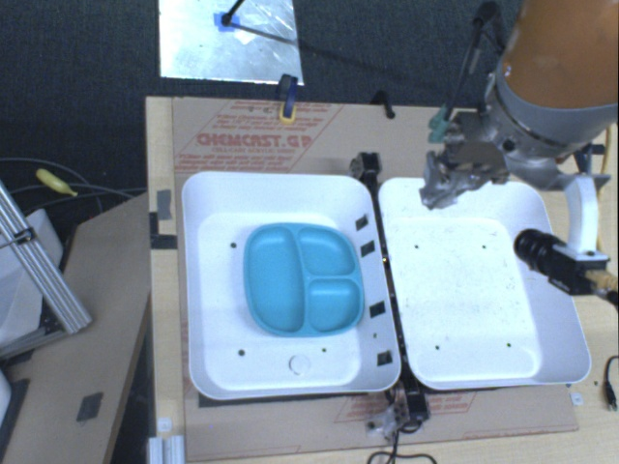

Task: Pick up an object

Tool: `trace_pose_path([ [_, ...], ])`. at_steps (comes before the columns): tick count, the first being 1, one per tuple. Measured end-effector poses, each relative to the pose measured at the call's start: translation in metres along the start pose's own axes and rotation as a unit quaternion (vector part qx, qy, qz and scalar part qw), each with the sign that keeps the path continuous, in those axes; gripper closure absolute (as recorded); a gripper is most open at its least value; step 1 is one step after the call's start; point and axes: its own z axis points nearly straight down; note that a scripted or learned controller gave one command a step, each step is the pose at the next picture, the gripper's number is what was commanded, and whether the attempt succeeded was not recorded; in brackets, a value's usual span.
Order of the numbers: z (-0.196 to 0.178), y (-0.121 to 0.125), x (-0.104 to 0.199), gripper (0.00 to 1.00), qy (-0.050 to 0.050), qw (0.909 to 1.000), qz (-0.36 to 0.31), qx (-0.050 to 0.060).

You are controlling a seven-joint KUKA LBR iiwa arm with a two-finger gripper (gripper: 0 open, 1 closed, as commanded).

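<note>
A light blue divided plate [302, 278] lies flat in the middle of the left white bin [208, 259]. My gripper [442, 193] hangs over the far left corner of the right white bin [542, 356], well to the right of the plate and apart from it. The grey arm with its orange band reaches in from the upper right.
Black clips [368, 249] line the seam between the two bins. A black cylindrical device [544, 252] juts over the right bin's right rim. Both bins rest on a cardboard sheet [251, 133], and a shiny metal sheet [227, 27] lies behind it.
</note>
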Motion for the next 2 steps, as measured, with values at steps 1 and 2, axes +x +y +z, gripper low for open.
trace_pose_path([
  [1,0.128,-0.004,0.002,1.0,-0.003,0.9999,0.002,0.014],
  [2,0.107,-0.003,-0.053,1.0,-0.002,1.0,0.004,0.007],
])
